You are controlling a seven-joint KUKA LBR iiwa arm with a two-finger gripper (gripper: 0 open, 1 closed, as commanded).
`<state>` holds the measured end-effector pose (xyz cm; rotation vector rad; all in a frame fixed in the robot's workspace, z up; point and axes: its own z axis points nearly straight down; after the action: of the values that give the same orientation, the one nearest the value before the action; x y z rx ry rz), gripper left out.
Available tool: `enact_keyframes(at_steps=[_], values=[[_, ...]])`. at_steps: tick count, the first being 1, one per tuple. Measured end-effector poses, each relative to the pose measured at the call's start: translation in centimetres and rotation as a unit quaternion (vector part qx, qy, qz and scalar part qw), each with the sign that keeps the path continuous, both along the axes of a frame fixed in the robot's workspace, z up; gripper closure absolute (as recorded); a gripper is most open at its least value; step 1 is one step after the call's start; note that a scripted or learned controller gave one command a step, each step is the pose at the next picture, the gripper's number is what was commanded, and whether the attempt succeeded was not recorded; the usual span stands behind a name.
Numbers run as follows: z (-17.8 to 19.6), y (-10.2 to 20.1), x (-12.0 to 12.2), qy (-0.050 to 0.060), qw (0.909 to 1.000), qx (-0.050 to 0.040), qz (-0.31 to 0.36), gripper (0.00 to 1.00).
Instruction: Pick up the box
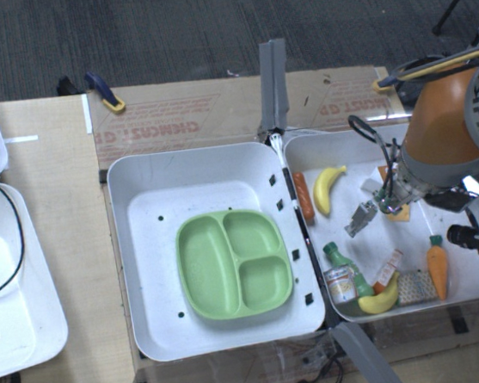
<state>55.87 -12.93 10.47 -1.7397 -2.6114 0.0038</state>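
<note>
The box (390, 266) is a small white and orange carton lying flat in the right bin (351, 148), near its front. My gripper (362, 217) hangs over the middle of that bin, above and a little left of the box, with bare bin floor between them. Nothing shows in the gripper. The grey arm with its orange band (443, 122) reaches in from the right and hides part of the bin's right side.
Around the box lie a green bottle (345, 273), a banana (379, 301), a sponge (414, 288) and a carrot (439, 267). Farther back are another banana (327, 187), a sausage (304, 198) and an orange piece (398, 213). The left bin (142, 242) holds a green divided plate (234, 263).
</note>
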Motion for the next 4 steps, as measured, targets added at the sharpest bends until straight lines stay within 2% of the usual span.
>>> enact_keyframes(at_steps=[1,2,3,4], values=[[-1.8,0.7,3.8,0.001,0.9692,-0.0017,-0.246,0.0],[-1.3,0.6,3.7,0.004,0.9695,-0.003,-0.245,1.0],[-1.3,0.6,3.7,0.004,0.9694,-0.0031,-0.245,0.0],[-1.8,-0.3,-7.3,0.002,0.9672,-0.0008,-0.254,0.0]])
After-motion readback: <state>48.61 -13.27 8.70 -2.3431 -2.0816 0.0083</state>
